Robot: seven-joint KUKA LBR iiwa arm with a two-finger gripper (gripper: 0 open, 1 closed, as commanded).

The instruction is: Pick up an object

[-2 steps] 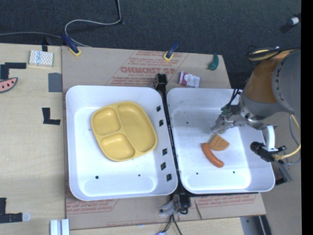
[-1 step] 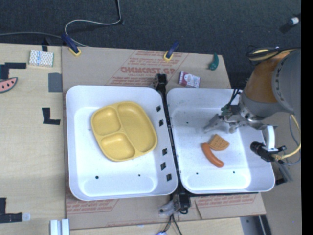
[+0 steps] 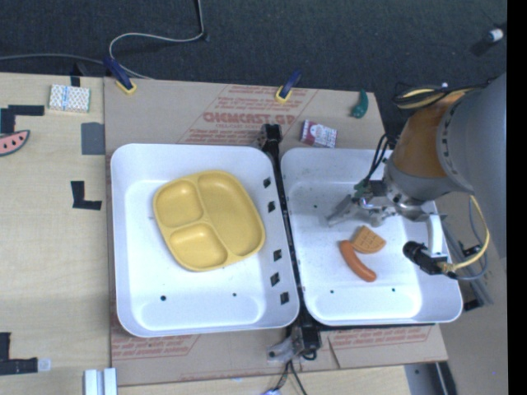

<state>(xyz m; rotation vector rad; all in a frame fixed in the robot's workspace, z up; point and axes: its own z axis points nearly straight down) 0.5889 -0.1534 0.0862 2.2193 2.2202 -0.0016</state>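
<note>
Pincer (image 3: 339, 213) low inside right bin (image 3: 329, 303), fingers slanting leftward; spread not discernible. Nothing visibly between them. Orange wedge-shaped piece (image 3: 368, 240) just beside, below-right of tips. Red sausage (image 3: 358, 262) further below, touching the wedge. Yellow divided plate (image 3: 208, 219) well apart, leftward, in left bin (image 3: 140, 303).

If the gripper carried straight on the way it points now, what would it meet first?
The gripper points left and down, so probably the bare floor of the right bin; the waffle piece and sausage lie beside that line. Depth is unclear.
</note>
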